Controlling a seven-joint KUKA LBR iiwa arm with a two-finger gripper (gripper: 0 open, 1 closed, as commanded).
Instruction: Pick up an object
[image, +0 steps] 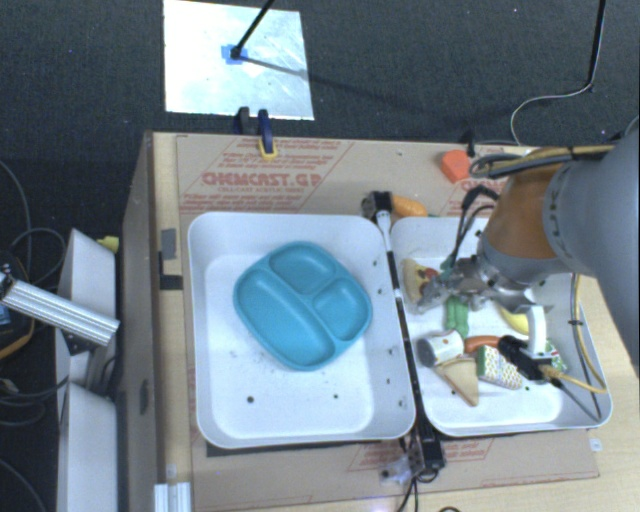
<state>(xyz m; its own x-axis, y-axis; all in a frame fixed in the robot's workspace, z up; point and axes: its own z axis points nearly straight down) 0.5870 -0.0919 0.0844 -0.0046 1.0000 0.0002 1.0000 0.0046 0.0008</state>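
My gripper (441, 288) is low in the right bin (500, 418), near its left wall, over a cluster of toy foods. Just under it lie a cream piece (413, 272) and a green piece (458, 316). Nearer the front are a grey-and-white cup (440, 349) on its side, a tan cone (462, 379), a red-orange stick (481, 343) and a green patterned wedge (497, 368). A yellow banana (514, 321) is partly hidden behind the wrist. I see nothing clearly between the fingers.
The left bin (230, 400) holds a blue divided plate (303, 304). An orange toy (410, 208) lies on the bench behind the bins, and an orange block (455, 165) sits farther back. The arm (560, 220) covers the right bin's back right part.
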